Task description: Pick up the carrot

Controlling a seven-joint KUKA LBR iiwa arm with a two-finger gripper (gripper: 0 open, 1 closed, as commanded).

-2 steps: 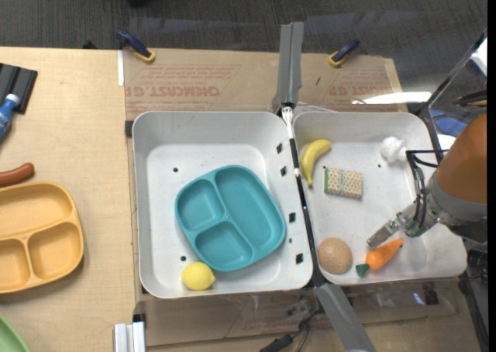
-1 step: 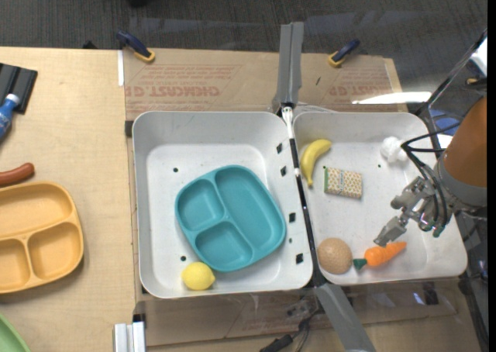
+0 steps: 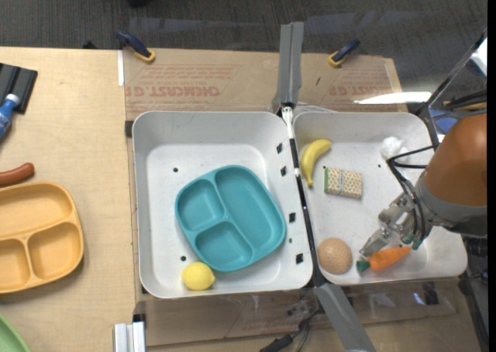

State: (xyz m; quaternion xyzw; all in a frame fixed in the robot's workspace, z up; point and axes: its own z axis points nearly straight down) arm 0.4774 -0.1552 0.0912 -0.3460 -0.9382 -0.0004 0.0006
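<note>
Small orange carrot with green top, gripper touching it, grasp unclear

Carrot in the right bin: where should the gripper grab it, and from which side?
Grip the carrot across its thick orange middle, coming straight down from above. It lies flat, lengthwise left-right, green tip toward the potato, near the bin's front wall. The gripper is right over it; close across the narrow width.
</note>
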